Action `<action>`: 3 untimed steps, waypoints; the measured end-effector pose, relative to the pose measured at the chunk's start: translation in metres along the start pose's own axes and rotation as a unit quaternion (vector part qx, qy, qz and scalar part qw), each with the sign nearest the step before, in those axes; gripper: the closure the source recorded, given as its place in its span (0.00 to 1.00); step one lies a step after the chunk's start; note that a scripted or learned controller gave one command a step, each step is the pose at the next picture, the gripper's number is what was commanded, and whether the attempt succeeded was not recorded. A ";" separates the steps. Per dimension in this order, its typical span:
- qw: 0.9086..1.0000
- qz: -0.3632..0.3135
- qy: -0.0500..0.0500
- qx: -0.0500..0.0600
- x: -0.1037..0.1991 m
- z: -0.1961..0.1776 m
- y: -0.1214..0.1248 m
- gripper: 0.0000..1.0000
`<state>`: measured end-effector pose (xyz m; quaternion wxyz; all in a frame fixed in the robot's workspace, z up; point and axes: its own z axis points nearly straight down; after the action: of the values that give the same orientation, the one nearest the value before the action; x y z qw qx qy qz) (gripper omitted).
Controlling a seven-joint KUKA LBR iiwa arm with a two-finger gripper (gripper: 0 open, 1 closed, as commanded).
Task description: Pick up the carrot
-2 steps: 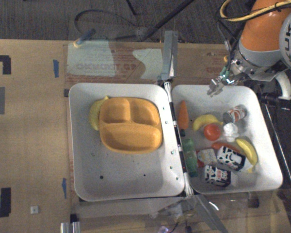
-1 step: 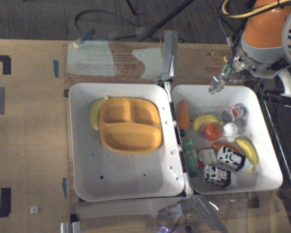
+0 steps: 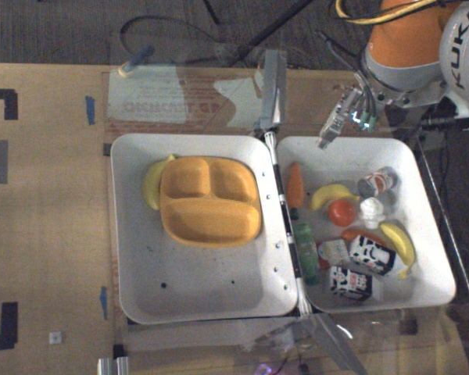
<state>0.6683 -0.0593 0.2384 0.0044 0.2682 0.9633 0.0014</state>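
The bench spreads widest under me, tan wood carrying the two white bins. The left bin holds an orange divided tray, with a yellow banana tucked against the tray's left edge. The right bin is the crowded one: the carrot lies lengthwise along its left wall, near the top, touching nothing of mine. Beside it a second banana curves above a red tomato, a third banana lies further right, and a green bottle runs down the left wall below the carrot. A small can sits near the top right. My gripper hangs above the bin's upper rim, well apart from the carrot. My fingers look slim and close together, though I cannot tell from this slant whether they are parted or closed.
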 end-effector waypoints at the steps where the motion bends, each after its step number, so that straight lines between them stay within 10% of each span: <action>1: 0.993 -0.122 -0.001 0.000 0.007 -0.062 -0.063 1.00; 3: 0.892 -0.453 -0.001 -0.001 -0.013 -0.053 -0.026 1.00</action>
<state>0.6653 -0.0887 0.2916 0.0057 -0.1971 0.9804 -0.0001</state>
